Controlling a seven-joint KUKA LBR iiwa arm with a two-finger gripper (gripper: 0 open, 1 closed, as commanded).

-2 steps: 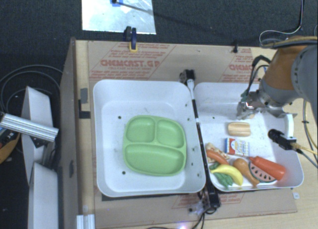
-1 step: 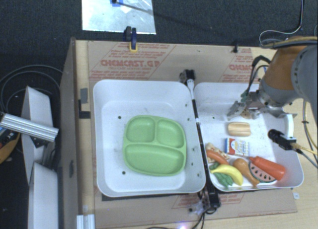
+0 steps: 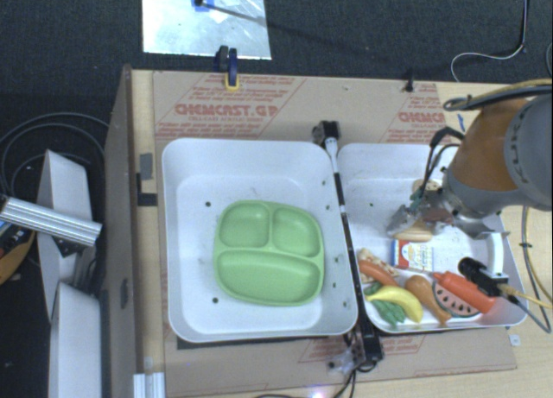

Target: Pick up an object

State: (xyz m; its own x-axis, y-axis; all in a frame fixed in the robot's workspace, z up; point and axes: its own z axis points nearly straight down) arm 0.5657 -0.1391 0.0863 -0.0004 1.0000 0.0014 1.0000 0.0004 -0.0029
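Observation:
My gripper (image 3: pixel 412 216) hangs low in the right bin (image 3: pixel 380 156), just above a pile of toy food along the bin's near side. Directly under it lies a tan bread-like piece (image 3: pixel 415 235), next to a white and red carton (image 3: pixel 415 255). Closer to the front are an orange carrot (image 3: pixel 378 268), a yellow banana (image 3: pixel 397 299), green beans (image 3: pixel 386 313), a brown drumstick (image 3: pixel 423 291) and a watermelon slice (image 3: pixel 458 295). Nothing visibly sits in the gripper.
The left bin (image 3: pixel 251 151) holds a green divided plate (image 3: pixel 268 251). A black divider rail (image 3: pixel 340 198) runs between the two bins. The arm's orange and grey wrist (image 3: pixel 492 159) covers the right bin's far right side. Cardboard lies under the bins.

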